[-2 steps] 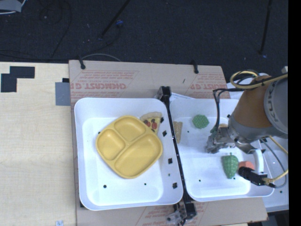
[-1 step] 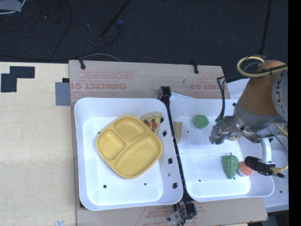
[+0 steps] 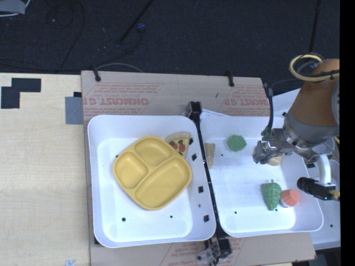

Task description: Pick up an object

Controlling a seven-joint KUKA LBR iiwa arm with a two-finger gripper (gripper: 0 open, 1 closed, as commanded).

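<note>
A pale wooden counter [image 3: 39, 165] carries two white bins. Near the right bin's [image 3: 244, 226] right edge, the end effector [image 3: 266, 153] hangs low; whether it is apart cannot be told. A green knobbly toy [image 3: 272, 195] lies toward that bin's front right corner, presumably the nearest target.

There are two white bins, the left bin [image 3: 105, 148] and the right bin [image 3: 244, 204]. In the left bin I count one yellow divided plate [image 3: 152, 172] and one pizza slice toy [image 3: 179, 143]. In the right bin I count two green toys, one round [image 3: 237, 143] and one longer [image 3: 272, 195], and one pink-orange piece [image 3: 290, 198] just beside the longer one.
</note>
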